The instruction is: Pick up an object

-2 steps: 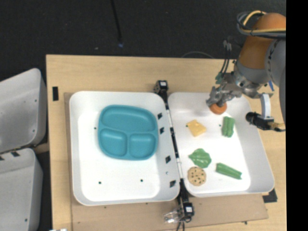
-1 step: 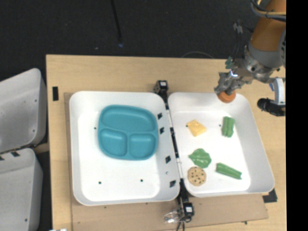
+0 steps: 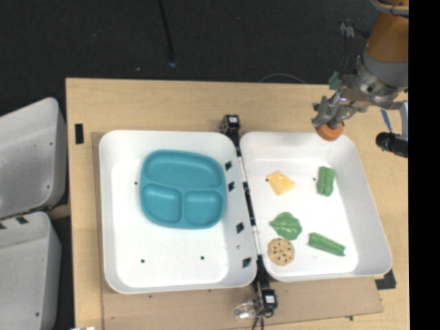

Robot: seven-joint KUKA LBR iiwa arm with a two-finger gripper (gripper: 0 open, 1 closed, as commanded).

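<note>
My gripper [image 3: 330, 124] hangs over the far edge of the right bin [image 3: 368, 205], near its back right corner. A small round orange object [image 3: 331, 133] sits between its fingertips, and the gripper is shut on it. On the right bin's floor lie a yellow cheese wedge [image 3: 280, 182], a green pickle [image 3: 325, 181], a green leafy piece [image 3: 285, 225], a green pod [image 3: 326, 244] and a brown cookie [image 3: 280, 251].
The left bin [image 3: 117, 253] holds a teal divided plate [image 3: 183, 188]. Black clips run along the seam between the bins [image 3: 243, 205]. The arm's grey wrist and orange band [image 3: 386, 40] rise at the upper right. Bare wooden bench [image 3: 172, 102] lies behind the bins.
</note>
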